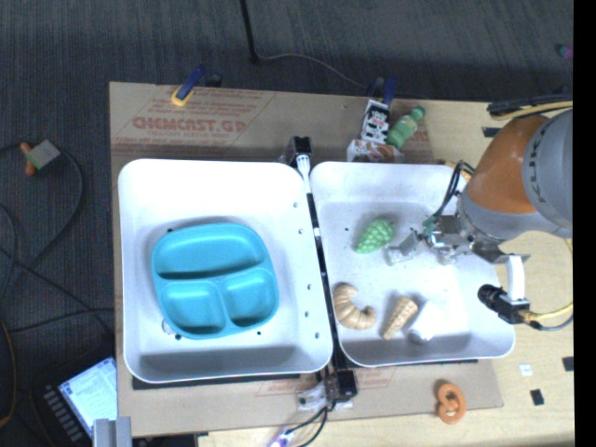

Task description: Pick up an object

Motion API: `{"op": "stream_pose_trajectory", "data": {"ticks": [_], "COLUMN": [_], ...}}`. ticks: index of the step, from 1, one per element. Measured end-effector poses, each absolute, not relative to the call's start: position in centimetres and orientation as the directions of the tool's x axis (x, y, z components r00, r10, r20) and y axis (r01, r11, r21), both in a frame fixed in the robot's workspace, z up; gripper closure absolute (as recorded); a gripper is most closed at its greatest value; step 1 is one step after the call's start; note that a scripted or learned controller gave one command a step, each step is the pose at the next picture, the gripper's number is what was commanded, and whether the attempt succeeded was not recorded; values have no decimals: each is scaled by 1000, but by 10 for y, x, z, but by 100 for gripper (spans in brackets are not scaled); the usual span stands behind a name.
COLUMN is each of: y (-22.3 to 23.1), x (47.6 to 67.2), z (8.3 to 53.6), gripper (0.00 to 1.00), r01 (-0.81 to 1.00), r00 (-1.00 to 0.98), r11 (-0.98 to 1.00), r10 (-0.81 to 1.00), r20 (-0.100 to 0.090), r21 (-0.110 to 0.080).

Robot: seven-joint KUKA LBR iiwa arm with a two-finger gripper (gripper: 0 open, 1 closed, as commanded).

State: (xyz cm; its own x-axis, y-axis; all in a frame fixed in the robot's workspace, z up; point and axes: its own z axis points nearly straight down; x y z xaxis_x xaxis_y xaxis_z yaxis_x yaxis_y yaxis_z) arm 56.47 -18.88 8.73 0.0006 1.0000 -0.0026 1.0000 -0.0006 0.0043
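The right bin (484, 343) holds a green bunch of grapes (374, 234), a tan croissant (354, 307), a beige cone-shaped piece (400, 315) and a small white object (430, 322). My gripper (426, 248) hangs low over the middle of this bin, just right of the grapes and above the cone. Its fingers (403, 249) stand open with nothing between them. The grey arm with the orange band (507, 180) comes in from the right.
The left bin (140, 194) holds a blue divided plate (214, 277). A green bottle (406, 127) and a small carton (372, 133) stand behind the right bin. An orange pretzel-like piece (451, 400) lies on the bench in front.
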Motion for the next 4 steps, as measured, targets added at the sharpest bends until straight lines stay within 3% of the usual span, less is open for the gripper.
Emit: {"op": "stream_pose_trajectory", "data": {"ticks": [1,2,3,4], "y": [-155,-182,-156,-188], "x": [584,569,563,566], "z": [142,88,132,87], "gripper": [0,0,0,0], "r01": [1000,1000,1000,1000], "r00": [-1,0,-1,0], "r11": [1,0,1,0], "r10": [1000,1000,1000,1000], "r20": [-1,-3,-1,-2], "r21": [1,5,0,3]}}
